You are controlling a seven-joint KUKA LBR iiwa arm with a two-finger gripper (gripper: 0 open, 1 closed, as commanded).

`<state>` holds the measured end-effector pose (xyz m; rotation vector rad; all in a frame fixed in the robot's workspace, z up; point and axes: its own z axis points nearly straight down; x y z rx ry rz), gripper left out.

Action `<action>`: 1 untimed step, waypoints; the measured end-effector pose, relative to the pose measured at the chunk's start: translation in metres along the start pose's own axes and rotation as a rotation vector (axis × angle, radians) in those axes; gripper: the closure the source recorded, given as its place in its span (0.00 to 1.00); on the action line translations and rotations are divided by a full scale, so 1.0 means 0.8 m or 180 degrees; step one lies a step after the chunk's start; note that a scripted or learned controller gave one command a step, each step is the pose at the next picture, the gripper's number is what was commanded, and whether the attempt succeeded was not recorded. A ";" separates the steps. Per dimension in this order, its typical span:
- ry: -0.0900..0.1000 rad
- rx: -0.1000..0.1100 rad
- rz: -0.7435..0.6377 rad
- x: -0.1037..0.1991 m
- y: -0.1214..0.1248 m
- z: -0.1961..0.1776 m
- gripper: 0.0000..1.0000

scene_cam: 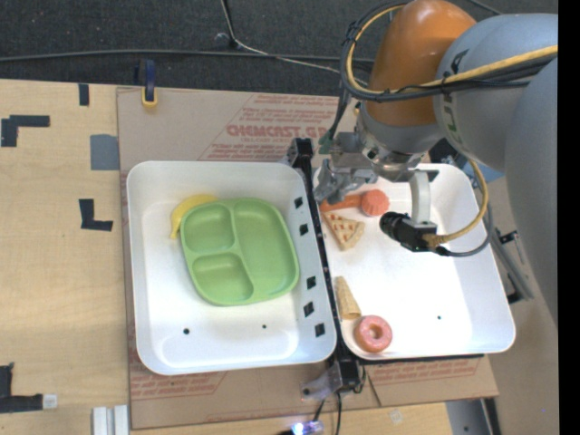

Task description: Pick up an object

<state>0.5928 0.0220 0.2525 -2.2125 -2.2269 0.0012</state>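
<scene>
In the right bin (453,324) lie an orange carrot-like toy (362,202), a waffle wedge (345,230), an ice-cream cone (348,298) and a pink donut (372,333). My gripper (338,187) hangs low over the bin's far left corner, just left of the carrot toy and above the waffle wedge. Its metal fingers blend with the wrist hardware. The left bin (149,315) holds a green divided plate (238,249) with a yellow banana (186,210) partly under its far left edge.
The arm's large grey body and orange band (412,48) cover the right bin's far right corner. A black divider strip (311,243) runs between the bins. Both bins rest on a cardboard sheet (227,125). A black cable connector (408,231) dangles over the right bin.
</scene>
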 end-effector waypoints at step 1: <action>-0.0003 0.0003 0.0002 0.059 -0.007 0.017 1.00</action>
